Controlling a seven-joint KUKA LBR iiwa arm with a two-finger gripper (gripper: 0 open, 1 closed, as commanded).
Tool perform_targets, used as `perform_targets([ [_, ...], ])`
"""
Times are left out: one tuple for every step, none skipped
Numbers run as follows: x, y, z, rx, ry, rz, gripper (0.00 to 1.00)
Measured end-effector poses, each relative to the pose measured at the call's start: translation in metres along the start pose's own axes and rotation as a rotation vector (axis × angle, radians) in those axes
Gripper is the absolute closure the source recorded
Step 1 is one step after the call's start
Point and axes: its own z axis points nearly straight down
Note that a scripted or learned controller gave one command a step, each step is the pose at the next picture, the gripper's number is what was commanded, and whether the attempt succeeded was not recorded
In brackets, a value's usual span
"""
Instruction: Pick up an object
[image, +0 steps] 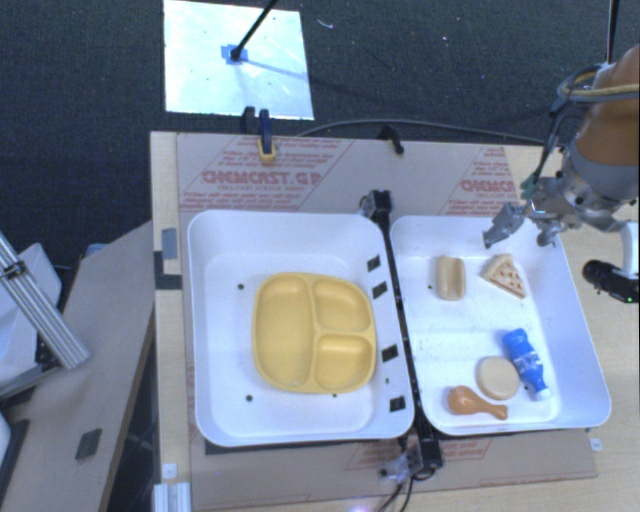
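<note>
My gripper (523, 230) hangs over the far edge of the right bin (570, 300), its two fingers spread apart and nothing between them. Just below it in that bin lies a triangular pizza slice (505, 275), with a small hot dog (450, 277) to its left. Nearer the front edge are a blue bottle (525, 362), a round tan biscuit (497, 378) touching the bottle, and an orange drumstick (475, 401).
The left bin (220, 300) holds a yellow divided plate (313, 332). A black clip strip (388, 300) runs along the seam between the bins. A metal rail (40, 310) sticks in at the left.
</note>
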Motion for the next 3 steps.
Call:
perform_targets([
  [0.002,0.001,0.041,0.002,0.0,0.0,0.0],
  [0.004,0.0,0.104,0.003,0.001,0.001,0.0],
  [0.005,0.002,0.144,-0.005,0.0,0.001,0.0],
])
